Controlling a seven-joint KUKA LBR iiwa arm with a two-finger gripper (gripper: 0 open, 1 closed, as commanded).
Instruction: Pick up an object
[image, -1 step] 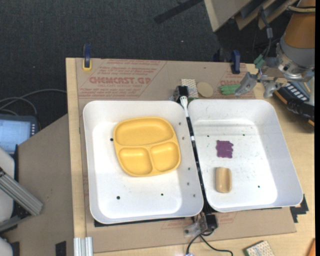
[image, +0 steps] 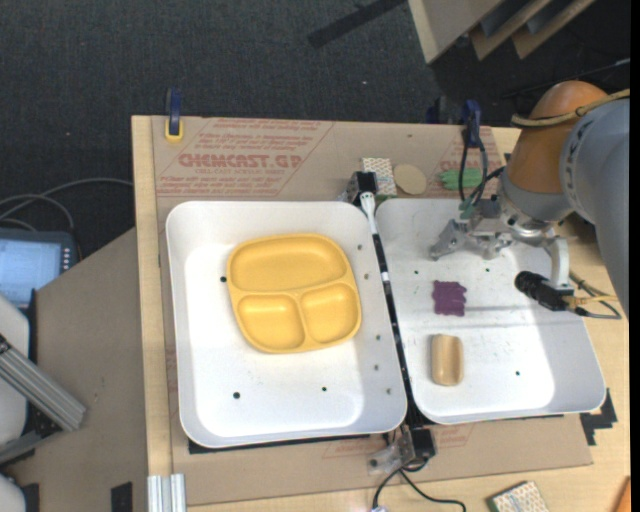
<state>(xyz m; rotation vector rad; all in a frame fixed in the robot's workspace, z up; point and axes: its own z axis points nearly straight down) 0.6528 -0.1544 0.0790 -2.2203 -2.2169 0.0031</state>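
Note:
Two loose objects lie in the right bin (image: 560, 390). A small purple piece (image: 449, 298) rests near its middle. A tan, rounded, roll-shaped piece (image: 446, 359) lies closer to the front. My gripper (image: 468, 240) hangs over the bin's far end, up and slightly right of the purple piece and apart from it. Nothing shows in its grasp. The grey arm with its orange band (image: 555, 130) comes in from the upper right.
The left bin (image: 200, 380) holds a yellow three-compartment plate (image: 294, 292). A black part with cables (image: 543, 290) sticks out over the right bin's right side. Small items and clamps (image: 408, 179) sit on the board behind the bins.

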